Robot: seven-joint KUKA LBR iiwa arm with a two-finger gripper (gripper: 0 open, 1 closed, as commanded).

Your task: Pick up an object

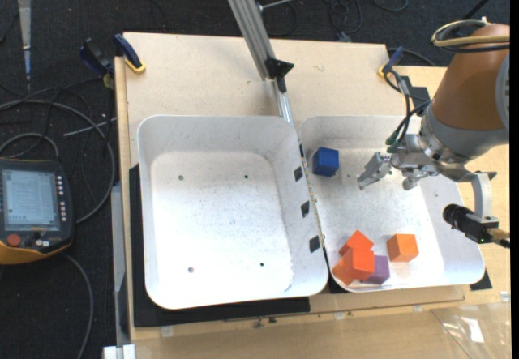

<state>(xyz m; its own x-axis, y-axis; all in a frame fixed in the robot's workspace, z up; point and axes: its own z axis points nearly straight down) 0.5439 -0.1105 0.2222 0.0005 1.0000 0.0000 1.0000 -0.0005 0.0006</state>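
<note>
One blue cube (326,161) lies in the right bin (454,272), just left of the gripper (371,177). Toward the bin's near edge, below the gripper, sit three orange blocks (403,247) and one purple block (378,269), clustered. The gripper's fingers stand apart, holding nothing.

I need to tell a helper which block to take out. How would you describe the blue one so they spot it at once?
Look at the right-hand white bin, the one the arm reaches over. Near its far left corner, beside the wall between the bins, sits the blue block. It stands alone, while the orange and purple blocks are grouped at the near edge.
</note>
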